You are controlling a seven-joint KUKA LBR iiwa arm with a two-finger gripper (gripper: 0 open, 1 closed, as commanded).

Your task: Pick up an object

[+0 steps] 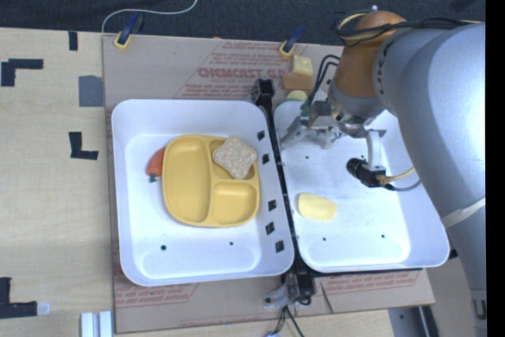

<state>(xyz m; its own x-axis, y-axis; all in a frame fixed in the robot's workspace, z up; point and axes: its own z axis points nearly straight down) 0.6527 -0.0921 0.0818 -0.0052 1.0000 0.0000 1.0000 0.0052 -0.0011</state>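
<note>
1. One camera view: your gripper (319, 126) hangs low over the right bin (394, 249), at its far edge; can't tell if it's clenched or released.
2. Nearest pickable thing, the pale yellow lump (316, 207), lies on the bin floor, nearer the camera than the gripper, well apart, long axis roughly left-right.
3. Other items lie to the gripper's left: yellow plate (207, 185), tan sponge (234, 157).

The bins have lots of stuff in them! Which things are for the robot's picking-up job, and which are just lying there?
For the job:
- gripper, over the right bin
- pale yellow lump in that bin, the closest thing to grab

Just lying about for now:
- yellow divided plate in the left bin
- speckled tan block on the plate
- orange thing tucked beside the plate
</note>
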